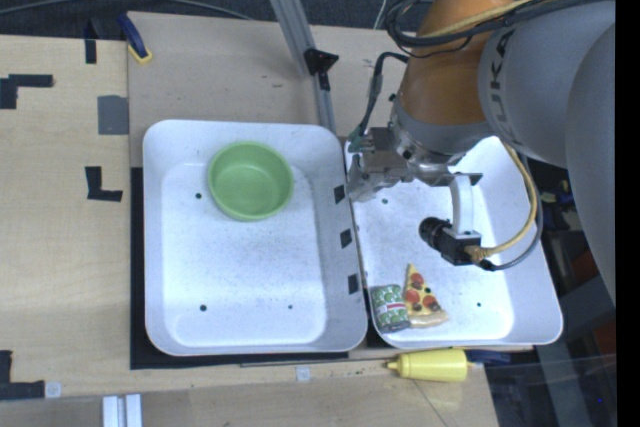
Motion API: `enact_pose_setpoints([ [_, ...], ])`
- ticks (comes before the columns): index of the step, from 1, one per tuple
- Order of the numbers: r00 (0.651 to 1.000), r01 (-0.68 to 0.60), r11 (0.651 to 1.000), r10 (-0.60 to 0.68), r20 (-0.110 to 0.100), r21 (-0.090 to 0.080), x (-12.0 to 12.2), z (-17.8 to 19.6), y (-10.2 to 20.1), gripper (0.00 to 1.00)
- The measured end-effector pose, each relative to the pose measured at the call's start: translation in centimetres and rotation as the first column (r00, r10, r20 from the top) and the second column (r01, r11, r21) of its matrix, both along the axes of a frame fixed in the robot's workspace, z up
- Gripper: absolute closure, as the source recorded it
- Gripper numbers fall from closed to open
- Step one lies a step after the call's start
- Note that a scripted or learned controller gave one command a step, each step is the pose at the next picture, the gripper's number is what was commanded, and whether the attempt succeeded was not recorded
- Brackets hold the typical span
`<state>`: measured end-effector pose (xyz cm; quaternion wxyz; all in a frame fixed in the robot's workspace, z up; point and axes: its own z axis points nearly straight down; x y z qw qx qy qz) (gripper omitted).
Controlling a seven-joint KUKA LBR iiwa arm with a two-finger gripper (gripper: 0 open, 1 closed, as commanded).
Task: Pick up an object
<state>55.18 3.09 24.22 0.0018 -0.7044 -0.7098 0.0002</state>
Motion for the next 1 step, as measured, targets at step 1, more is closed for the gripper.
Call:
enact_pose_setpoints([
  [1,1.0,-0.001,1.0,0.001,-0.001,-0.001,-1.56,0.43,5.29,1.0],
])
